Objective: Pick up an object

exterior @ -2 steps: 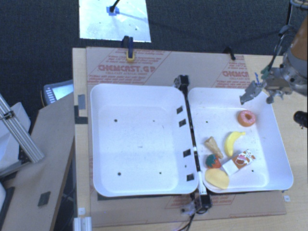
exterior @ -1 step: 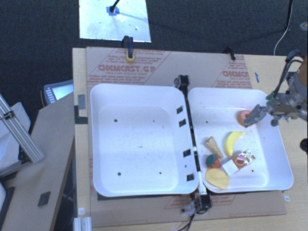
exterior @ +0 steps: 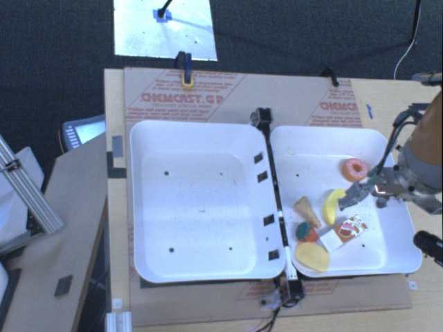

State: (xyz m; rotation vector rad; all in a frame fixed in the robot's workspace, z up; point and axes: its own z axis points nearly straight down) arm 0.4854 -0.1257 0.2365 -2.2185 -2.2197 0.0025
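Observation:
The right bin (exterior: 387, 261) holds several small objects. A pink donut (exterior: 355, 169) lies near the far right, and a yellow banana (exterior: 333, 205) is in the middle. A tan cone (exterior: 306, 211) lies to the left of the banana. A red and green ball (exterior: 306, 232), a flat yellow piece (exterior: 313, 256) and a small white and red carton (exterior: 344, 230) sit toward the front. My gripper (exterior: 354, 194) reaches in from the right. It hovers just right of the banana, below the donut and above the carton. I see nothing held in it.
The left bin (exterior: 145, 206) sits beside the right one, with black clips (exterior: 266, 178) along the shared wall. The arm's wrist and cables (exterior: 415, 178) overhang the right bin's right edge. A cardboard sheet (exterior: 228, 95) lies under both bins.

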